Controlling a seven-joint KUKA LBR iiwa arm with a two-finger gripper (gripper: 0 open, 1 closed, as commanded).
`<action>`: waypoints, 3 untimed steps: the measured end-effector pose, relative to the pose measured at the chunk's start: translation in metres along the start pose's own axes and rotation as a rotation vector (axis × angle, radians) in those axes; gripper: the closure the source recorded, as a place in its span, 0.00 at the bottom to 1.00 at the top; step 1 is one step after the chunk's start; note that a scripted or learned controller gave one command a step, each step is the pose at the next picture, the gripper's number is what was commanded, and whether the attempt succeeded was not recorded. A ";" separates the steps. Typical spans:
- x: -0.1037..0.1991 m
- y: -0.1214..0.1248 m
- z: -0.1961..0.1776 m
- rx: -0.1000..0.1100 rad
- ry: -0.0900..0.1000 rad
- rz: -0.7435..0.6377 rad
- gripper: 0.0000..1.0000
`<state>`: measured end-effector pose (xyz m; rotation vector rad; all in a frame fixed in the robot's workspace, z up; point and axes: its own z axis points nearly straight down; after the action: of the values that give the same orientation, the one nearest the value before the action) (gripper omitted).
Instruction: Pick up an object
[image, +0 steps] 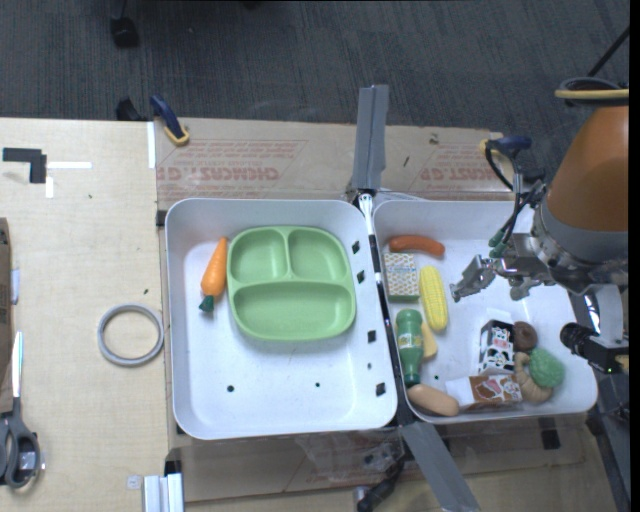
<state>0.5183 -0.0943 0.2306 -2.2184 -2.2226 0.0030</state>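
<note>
Your gripper (472, 281) hangs over the right bin (470, 235); whether its jaws stand apart, you cannot tell. Just beside it, mid-bin, lies the corn cob (433, 297), likely light, stiff, slick plastic. Take it across its middle.

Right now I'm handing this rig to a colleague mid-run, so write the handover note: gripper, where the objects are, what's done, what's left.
Gripper: above the right white bin, nothing visibly held.
Right white bin: red sausage, yellow corn cob, green bottle, cow-print carton, bread roll.
Left white bin: green divided plate, orange carrot beside it.
Done: no pick yet.
Left: grasp one object and lift.
</note>
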 end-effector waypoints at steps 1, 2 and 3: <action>-0.005 -0.031 0.037 0.001 0.001 -0.221 0.00; 0.003 -0.022 0.039 -0.001 0.000 -0.260 0.00; 0.027 0.036 0.040 -0.001 0.000 -0.334 0.00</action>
<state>0.5538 -0.0672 0.1908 -1.8180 -2.5610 0.0017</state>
